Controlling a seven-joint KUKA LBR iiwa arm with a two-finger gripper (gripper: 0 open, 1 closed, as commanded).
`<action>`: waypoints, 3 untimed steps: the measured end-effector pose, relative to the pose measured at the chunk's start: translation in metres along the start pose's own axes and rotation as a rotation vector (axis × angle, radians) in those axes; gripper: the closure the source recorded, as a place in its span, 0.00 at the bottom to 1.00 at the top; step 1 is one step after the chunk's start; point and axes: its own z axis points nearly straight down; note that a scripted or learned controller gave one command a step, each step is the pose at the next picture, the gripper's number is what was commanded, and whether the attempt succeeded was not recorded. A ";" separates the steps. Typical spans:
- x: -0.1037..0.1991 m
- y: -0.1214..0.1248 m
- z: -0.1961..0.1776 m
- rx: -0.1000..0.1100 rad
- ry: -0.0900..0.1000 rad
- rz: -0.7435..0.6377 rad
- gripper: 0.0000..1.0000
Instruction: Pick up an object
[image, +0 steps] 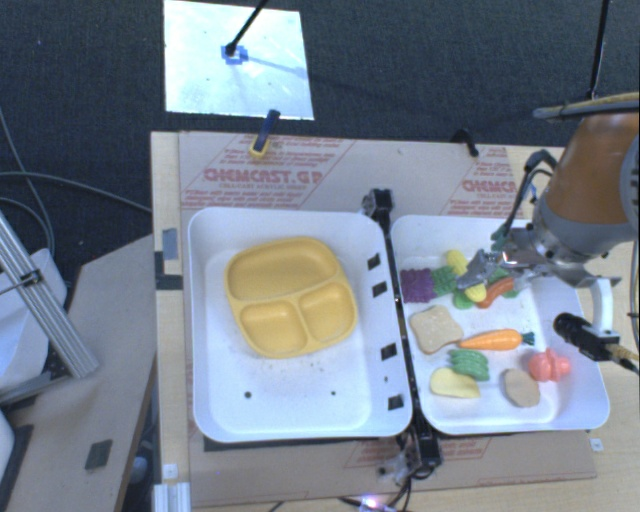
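hand (478, 276) low over toy food (470, 292), grip unclear

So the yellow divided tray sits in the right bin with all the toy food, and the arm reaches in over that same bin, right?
Not quite. The camera view shows the yellow divided tray alone in the left bin. The toy food, such as the carrot and bread slice, lies in the right bin, where the arm's gripper reaches in.

Gripper (487, 272) sits low in the right bin (590, 400), among toy foods beside the purple grapes (417, 284).
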 end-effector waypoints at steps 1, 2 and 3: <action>0.041 -0.083 0.021 0.009 0.004 0.000 0.00; 0.022 -0.081 0.114 0.004 -0.001 0.005 0.00; 0.024 -0.079 0.101 0.000 0.001 0.001 1.00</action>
